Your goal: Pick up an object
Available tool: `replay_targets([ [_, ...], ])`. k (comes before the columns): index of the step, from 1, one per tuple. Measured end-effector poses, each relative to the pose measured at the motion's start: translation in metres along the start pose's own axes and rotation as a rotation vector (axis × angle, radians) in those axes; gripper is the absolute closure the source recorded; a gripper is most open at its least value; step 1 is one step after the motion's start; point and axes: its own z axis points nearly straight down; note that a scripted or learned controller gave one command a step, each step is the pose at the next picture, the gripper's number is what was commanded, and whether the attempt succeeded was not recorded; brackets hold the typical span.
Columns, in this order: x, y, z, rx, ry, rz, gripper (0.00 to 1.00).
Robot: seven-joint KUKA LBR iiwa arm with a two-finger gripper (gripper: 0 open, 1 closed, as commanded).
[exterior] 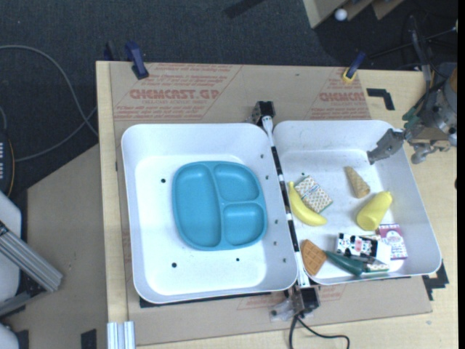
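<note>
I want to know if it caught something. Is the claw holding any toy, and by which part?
No. The claw hangs over the right bin's far edge with nothing between its fingers. The banana and the other toys lie loose below.

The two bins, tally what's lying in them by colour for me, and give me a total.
Blue: 1, the divided plate in the left bin.
Yellow: 2, the banana and the yellow bottle.
Tan or brown: 2, the cone and the waffle piece.
Green: 1, the green tool.
Patterned or printed: 3, the checked packet, cow-print box, pink carton.
Total: 9
</note>
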Motion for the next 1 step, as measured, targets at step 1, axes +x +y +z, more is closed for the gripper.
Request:
replay_targets([
  [1, -0.0482, -0.0762, 0.0888, 0.001, 0.000, 0.002, 0.00],
])
